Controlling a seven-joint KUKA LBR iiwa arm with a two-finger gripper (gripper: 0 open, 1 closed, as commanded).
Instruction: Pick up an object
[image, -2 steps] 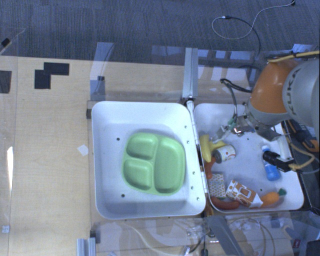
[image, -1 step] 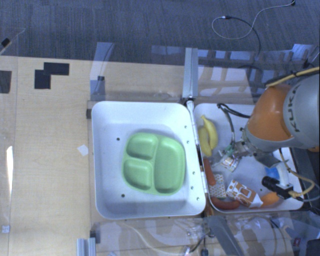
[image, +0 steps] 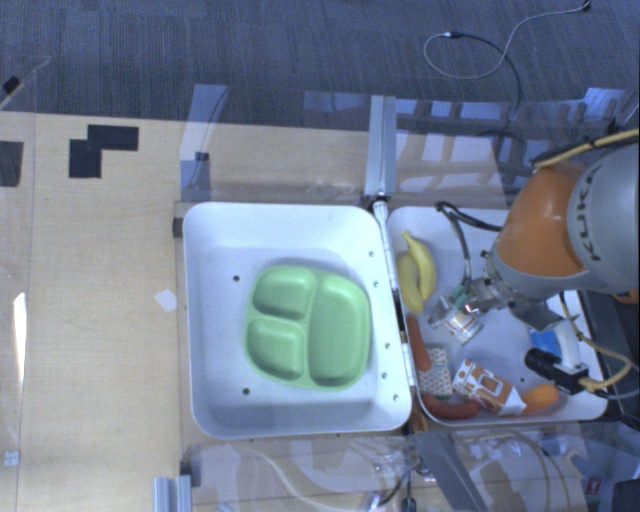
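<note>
The arm reached in over the right bin, and the tool hung low inside it, just beside the banana. That banana served as the landmark: it lay along the bin's left wall, curved, with the tool a short way to its right and slightly nearer the camera. Whether the tool was released or clenched, I could not tell; the wrist and cables crowded that spot, and nothing could be seen held.

Nearer the camera than the banana, a red sausage-like piece lay against the same wall. Further on from it sat a small orange-and-white carton, with an orange object just beside the carton's far end. A blue thing showed to the right of the tool, partly under the arm. Well to the left of the banana, across the divider, the green sectioned plate rested in the left bin.

To do this step well, I judged the banana the likeliest pick, being nearest. It hugged the wall, though, so a descent should have come down with clearance from that rim. Gripping across the narrow middle looked safer than along the curve. The smooth, rounded skin might have slipped, so a centred, square closure mattered. A slow, straight lift would have kept it from swinging into the carton.
</note>
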